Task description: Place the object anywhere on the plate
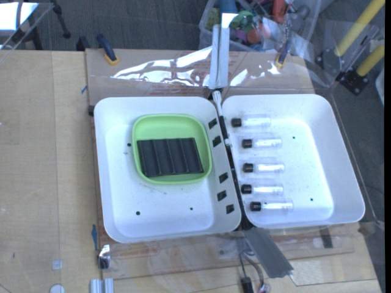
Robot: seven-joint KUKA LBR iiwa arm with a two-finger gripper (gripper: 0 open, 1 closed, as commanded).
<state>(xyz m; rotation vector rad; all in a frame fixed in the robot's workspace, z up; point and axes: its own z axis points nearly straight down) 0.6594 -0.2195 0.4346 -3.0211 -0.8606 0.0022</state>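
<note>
While both bins are sitting side by side on the bench, the count is reading as follows:

Bins: two shallow white ones, the left bin (113, 163) and the right bin (330, 163), are touching along a shared middle edge.

Plate: one green plate (171, 122), square with rounded corners, is lying in the left bin, nearer its far side.

Task's thing: one black ribbed block (169, 156) is resting flat on the green plate, inside its rim, covering most of the plate's floor.

Tubes: five clear tubes (263, 168) with black caps are lying in a column in the right bin, near the middle edge, caps pointing toward the left bin, each apart from the next.

Clips: about five small black tabs (221, 195) are sitting along the middle edge between the bins.

Pincer: how it is standing cannot be told.

Surroundings: one clear tub (263, 11) of coloured odds and ends is standing behind the bins; a shiny crinkled sheet (183, 69) is lying just behind them; a grey flat piece (269, 255) is sticking out at the near edge.

In the way: nothing is lying over the block or the plate.
</note>
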